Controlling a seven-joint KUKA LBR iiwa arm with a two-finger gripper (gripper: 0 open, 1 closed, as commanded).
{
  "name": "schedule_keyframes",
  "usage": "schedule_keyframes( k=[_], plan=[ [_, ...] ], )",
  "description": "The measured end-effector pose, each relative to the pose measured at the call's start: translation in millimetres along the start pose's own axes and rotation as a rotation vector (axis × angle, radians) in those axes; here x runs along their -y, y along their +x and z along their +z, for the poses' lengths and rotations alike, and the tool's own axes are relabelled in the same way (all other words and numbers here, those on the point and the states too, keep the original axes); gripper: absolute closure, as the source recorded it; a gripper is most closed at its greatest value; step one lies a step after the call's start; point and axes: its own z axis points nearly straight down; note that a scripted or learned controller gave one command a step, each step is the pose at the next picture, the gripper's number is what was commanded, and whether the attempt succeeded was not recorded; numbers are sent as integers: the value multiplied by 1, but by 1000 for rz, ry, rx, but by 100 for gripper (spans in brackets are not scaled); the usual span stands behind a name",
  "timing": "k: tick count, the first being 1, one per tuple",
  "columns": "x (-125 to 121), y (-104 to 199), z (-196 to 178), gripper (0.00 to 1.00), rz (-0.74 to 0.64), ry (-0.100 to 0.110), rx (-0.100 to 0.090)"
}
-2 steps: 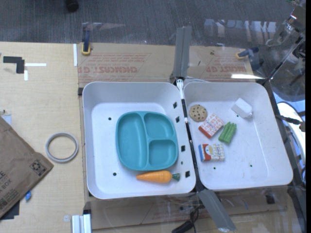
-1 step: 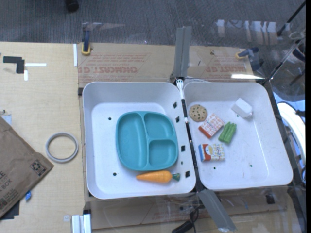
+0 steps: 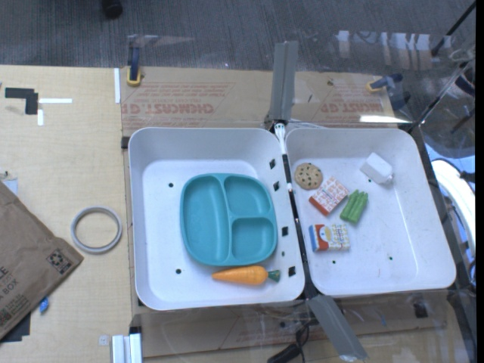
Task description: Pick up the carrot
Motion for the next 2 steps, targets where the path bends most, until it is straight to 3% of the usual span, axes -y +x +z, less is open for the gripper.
schedule_keyframes(
  k=[2],
  plan=[
    [0, 0, 0, 0, 0, 0, 0]
  ],
)
